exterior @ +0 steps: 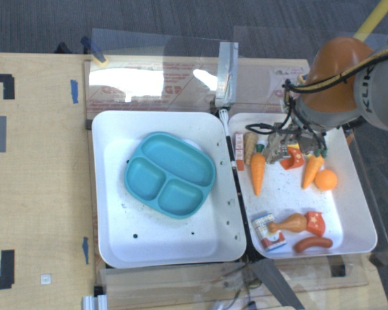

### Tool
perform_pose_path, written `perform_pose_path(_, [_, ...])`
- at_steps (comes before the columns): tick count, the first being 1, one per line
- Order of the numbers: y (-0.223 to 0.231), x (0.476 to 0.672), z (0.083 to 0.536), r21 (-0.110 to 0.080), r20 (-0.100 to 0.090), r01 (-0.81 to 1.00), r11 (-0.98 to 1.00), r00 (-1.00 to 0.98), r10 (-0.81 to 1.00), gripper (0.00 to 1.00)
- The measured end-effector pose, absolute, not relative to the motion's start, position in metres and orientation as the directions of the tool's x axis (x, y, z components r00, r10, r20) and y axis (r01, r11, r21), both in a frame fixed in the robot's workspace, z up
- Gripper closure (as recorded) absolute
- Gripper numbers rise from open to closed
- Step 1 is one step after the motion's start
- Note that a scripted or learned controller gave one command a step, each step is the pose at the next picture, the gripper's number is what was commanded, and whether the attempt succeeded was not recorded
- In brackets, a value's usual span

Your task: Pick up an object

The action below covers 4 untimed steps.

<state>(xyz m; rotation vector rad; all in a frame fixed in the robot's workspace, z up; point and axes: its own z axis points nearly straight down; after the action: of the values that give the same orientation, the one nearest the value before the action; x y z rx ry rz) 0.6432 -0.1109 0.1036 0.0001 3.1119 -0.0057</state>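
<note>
The claw (286,148) sits low in the right bin (359,192), at its far end, tangled in its own black cables, so I can't tell how it is set or whether it has anything.

Just beside it lies a red piece (292,161), nearly touching. On one side is a carrot (257,170), tip pointing toward the near rim; on the other, a second carrot (312,170) leans against an orange ball (325,180). That's the worry: the targets are crowded, so closing here could nip two toys at once or squirt a tapered carrot sideways. The ball would likely roll if nudged.

Well nearer the front rim are a drumstick (290,223), a red block (315,222), a sausage (313,243) and a small labelled can (268,230); its print is too small to read.

Across the divider, the left bin (110,192) holds a teal divided plate (171,174). Behind both, red lettering on the cardboard (181,79) is glared out.
</note>
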Motion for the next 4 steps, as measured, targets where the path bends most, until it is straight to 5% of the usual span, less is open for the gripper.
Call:
perform_pose_path(1, [-0.111, 0.643, 0.102, -0.003, -0.028, 0.0, 1.0, -1.0, 0.0, 0.0])
perform_pose_path(2, [-0.107, 0.586, 0.089, -0.001, -0.012, -0.045, 0.999, -0.999, -0.045, 0.0])
perform_pose_path(3, [-0.093, 0.623, 0.089, -0.004, -0.011, -0.126, 0.992, -0.992, -0.126, 0.0])
perform_pose_path(4, [-0.173, 0.647, 0.134, -0.008, -0.014, -0.185, 0.983, -0.983, -0.185, 0.0])
